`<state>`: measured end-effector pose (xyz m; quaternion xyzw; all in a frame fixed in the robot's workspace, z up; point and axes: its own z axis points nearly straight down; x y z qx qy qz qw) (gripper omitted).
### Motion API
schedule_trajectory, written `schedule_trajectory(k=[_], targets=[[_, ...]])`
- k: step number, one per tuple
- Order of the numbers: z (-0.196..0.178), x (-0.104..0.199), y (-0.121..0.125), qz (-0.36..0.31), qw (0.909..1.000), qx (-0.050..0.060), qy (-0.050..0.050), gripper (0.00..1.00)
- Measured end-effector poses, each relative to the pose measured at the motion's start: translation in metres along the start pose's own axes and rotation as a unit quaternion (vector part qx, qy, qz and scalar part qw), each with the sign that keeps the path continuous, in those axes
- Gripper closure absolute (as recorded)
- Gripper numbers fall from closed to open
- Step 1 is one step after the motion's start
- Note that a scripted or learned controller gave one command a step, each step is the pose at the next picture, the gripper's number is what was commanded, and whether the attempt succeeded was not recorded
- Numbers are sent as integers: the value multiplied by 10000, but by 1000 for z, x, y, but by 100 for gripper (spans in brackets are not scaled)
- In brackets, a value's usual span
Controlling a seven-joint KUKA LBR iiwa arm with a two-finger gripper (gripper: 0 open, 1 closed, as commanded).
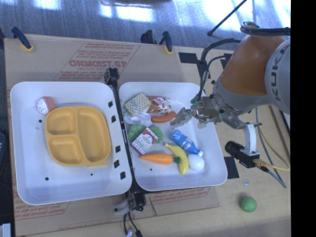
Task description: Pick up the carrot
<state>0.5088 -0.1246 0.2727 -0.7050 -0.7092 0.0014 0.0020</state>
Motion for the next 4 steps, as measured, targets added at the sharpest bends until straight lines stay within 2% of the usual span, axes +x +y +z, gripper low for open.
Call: schedule_trajectory(k=[1,2,3,4], targets=[[155,9,-33,-142,9999,8,5,0],[171,23,-23,-616,9978,-198,-120,0],[166,27,-26,-657,9978,-102,-54,100],[16,44,6,692,9976,-13,1,100]])
